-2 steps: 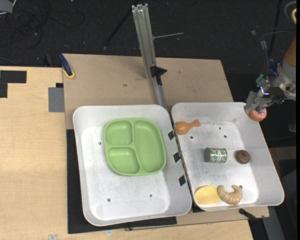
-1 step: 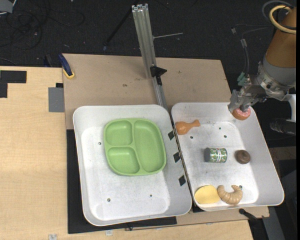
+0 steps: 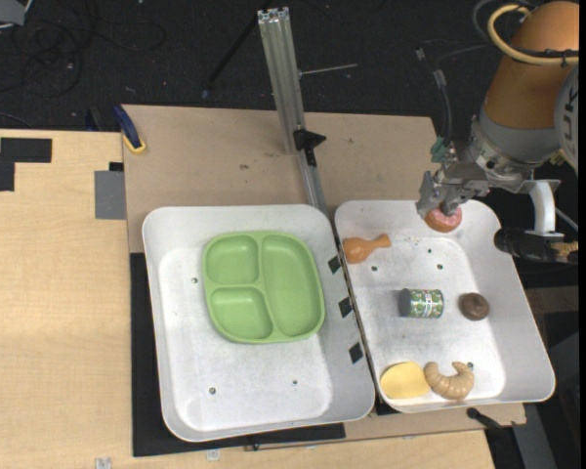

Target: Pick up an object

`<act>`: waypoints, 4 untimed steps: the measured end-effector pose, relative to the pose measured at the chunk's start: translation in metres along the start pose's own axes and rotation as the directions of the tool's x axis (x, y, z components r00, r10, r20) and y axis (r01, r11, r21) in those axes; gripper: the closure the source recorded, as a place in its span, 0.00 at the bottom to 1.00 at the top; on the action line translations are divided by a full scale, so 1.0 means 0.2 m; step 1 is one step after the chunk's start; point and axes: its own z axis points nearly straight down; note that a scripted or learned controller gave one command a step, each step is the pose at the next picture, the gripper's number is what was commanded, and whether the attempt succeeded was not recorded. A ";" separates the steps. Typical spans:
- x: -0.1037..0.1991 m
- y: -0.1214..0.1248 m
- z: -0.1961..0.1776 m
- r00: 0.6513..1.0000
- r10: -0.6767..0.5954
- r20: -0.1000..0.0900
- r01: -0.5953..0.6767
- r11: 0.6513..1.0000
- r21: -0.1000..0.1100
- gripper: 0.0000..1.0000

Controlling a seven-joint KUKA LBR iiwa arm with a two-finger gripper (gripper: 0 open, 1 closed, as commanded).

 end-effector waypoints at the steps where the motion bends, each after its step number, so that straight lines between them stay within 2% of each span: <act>1: 0.26 -0.01 0.09 1.000 0.001 0.001 -0.001 1.000 0.001 1.00; 2: 0.49 0.03 0.13 1.000 0.003 0.002 -0.003 1.000 -0.001 1.00; 4: 0.95 0.03 0.23 1.000 0.001 0.002 -0.001 1.000 0.001 1.00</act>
